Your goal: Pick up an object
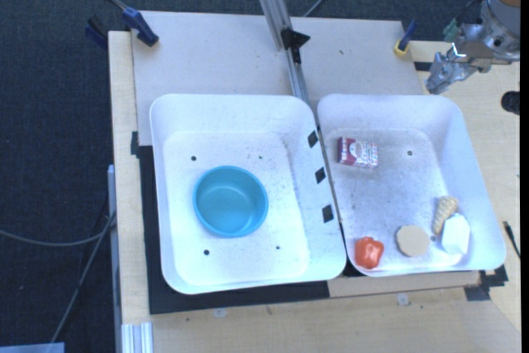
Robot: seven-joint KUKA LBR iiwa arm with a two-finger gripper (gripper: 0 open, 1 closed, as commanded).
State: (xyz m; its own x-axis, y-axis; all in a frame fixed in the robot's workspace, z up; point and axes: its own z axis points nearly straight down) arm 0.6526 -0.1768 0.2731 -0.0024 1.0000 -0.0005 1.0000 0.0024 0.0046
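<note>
While the grey two-finger gripper (440, 77) hangs past the upper right corner of the right-hand shallow white plastic bin (471, 146), nothing sits between its fingers, and from this slant I cannot tell whether they are parted or closed, so I count the pick as not yet begun. My candidates all lie in that bin: a small red-and-white printed carton (356, 152) alone near the upper left of the floor, a red pepper-shaped toy (369, 251) against the near wall, and a round tan disc (412, 240), a ridged tan piece (445, 215) and a white lump (455, 234) crowded together in the near right corner. I would go for the carton, since it stands well apart from everything else and from the walls. I judge a straight descent over its middle, closing across its shorter side, as the safest approach. A round blue plastic bowl (231, 200) sits in the left-hand white bin (169, 145), but its curved wall looks harder to pinch.
</note>
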